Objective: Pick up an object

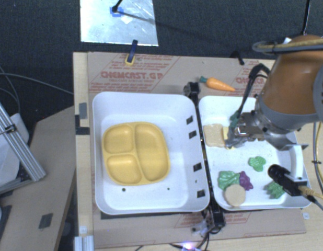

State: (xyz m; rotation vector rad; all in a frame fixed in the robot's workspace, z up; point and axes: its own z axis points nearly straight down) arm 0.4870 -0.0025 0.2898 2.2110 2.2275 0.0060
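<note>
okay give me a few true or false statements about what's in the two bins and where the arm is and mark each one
1. The yellow divided plate lies in the left bin. True.
2. The carrot lies inside the right bin. False: it rests on the board behind that bin.
3. The gripper is over the right bin, beside the pale slice. True.
4. The purple grapes sit on the yellow plate. False: they are in the right bin, next to a green leafy piece.
</note>
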